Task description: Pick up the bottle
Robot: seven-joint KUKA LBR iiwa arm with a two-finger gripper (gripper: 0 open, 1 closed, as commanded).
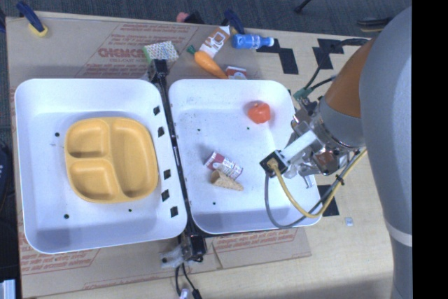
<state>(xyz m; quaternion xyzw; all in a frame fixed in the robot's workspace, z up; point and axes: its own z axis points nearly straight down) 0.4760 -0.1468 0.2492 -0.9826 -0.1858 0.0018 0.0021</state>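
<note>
The grey arm (392, 122) comes in big from the right, orange band showing above the wrist, hanging over the right edge of the right bin (210, 217). Beside it, the left bin (35, 150) carries a yellow divided plate (112, 157), sitting square in the middle. The gripper (308, 168) hovers low at the right bin's right rim, a yellow cable looping beneath it; how the jaws stand I cannot tell from here, and nothing shows between them. Inside the right bin: a red tomato (259, 112) toward the far right, a small red-and-white packet (224, 164) near the centre, and an ice-cream cone (227, 182) touching it on the near side. Now the target — the bottle (250, 42), blue, lies on its side on the cardboard beyond the far rim, outside both bins, next to a toy carrot (208, 64). By my read, the pick hasn't started: reach, grasp and lift all remain.
</note>
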